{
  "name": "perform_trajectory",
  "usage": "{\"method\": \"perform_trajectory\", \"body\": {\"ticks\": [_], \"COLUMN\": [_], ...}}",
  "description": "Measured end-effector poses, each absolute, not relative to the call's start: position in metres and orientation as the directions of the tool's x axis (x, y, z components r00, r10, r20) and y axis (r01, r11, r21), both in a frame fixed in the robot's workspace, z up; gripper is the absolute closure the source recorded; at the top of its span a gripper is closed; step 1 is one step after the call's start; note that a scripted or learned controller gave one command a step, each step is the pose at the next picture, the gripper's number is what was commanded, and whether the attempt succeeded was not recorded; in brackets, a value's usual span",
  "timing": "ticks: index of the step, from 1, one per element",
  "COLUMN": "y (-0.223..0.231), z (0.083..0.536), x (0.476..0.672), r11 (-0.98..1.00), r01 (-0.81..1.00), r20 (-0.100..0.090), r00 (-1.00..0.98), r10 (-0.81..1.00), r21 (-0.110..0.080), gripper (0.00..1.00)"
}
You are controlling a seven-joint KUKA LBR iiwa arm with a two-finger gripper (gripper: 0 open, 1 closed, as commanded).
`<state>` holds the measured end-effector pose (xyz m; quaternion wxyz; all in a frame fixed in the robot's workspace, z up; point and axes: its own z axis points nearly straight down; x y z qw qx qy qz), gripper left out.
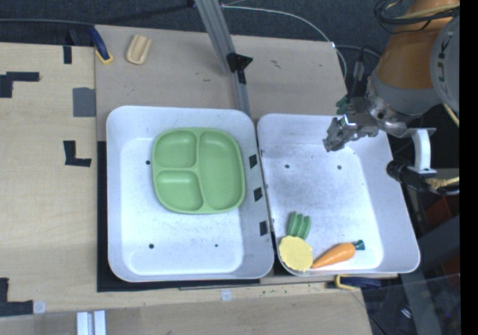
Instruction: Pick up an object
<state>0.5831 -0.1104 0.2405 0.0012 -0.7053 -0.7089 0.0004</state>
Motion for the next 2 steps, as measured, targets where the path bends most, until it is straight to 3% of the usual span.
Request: {"method": "perform_trajectory", "body": {"ticks": [2], "y": [-0.004], "z": [0.237], "x": [0.578], "r11": [0.007], "r01": [1.000], "r20": [0.002], "r00": [-0.007], "r10": [1.000], "r21": [-0.001], "gripper": [1.00]}}
